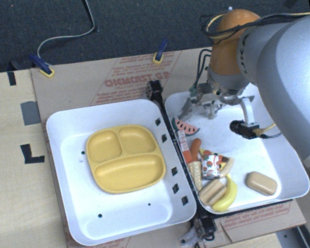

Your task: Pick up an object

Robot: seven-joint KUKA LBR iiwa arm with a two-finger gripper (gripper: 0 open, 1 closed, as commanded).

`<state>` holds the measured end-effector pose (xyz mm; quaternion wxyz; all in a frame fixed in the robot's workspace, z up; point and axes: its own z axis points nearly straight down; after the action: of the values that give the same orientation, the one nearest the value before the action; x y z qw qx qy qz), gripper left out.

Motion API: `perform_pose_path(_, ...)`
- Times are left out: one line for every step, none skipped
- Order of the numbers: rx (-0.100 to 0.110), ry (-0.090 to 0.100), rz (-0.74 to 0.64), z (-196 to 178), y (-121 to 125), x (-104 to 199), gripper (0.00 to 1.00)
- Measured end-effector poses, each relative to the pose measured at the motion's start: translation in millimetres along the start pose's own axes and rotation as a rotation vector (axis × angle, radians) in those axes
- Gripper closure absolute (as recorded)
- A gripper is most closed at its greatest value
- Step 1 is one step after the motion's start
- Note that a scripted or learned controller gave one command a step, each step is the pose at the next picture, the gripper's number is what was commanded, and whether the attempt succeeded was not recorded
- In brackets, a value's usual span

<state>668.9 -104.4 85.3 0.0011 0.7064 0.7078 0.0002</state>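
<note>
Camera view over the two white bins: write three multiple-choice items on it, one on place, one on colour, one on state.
1. Where does the yellow divided plastic plate lie?
A. left white bin
B. right white bin
C. brown cardboard sheet

2. What colour is the toy banana?
A. red
B. yellow
C. blue

3. How do the plate's compartments look?
A. heaped with food
B. bare
C. covered by a lid

Key: 1 A, it sits inside the left bin; 2 B, yellow skin; 3 B, plain yellow surfaces show.
</note>
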Motion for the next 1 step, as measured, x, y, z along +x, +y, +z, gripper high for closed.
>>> perform_pose_path(0.0, -0.002, 0.001, 0.0, -0.2, 2.1, 0.0)
